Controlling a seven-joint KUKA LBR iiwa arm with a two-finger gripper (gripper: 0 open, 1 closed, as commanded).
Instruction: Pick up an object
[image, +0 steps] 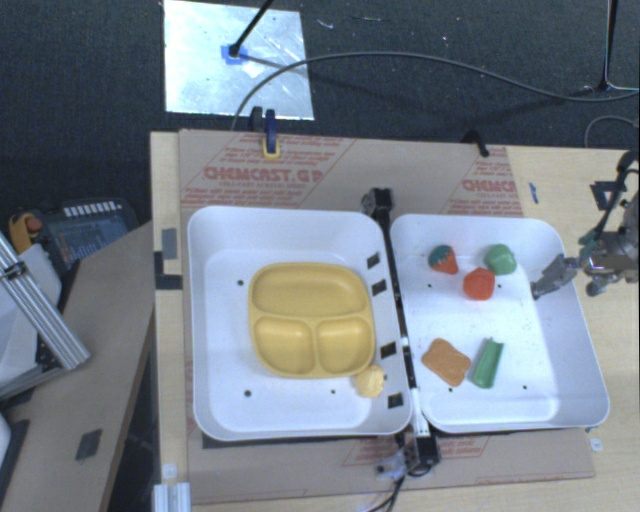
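The right bin (570, 340) holds several small items. A red piece with a green top (443, 259) lies at the back, a green round piece (500, 259) beside it, and a red-orange round piece (479, 284) just in front of them. Nearer the front lie an orange flat piece (446, 361) and a green stick-shaped piece (487, 362). My gripper (552, 277) reaches in over the right bin's right rim, to the right of the red-orange piece and apart from it. Nothing is seen held in it.
The left bin (215, 300) holds a yellow divided tray (310, 318), with a small yellow lump (369, 381) at its front right corner. A black divider (395, 310) runs between the bins. Grey equipment (45, 320) stands at the far left.
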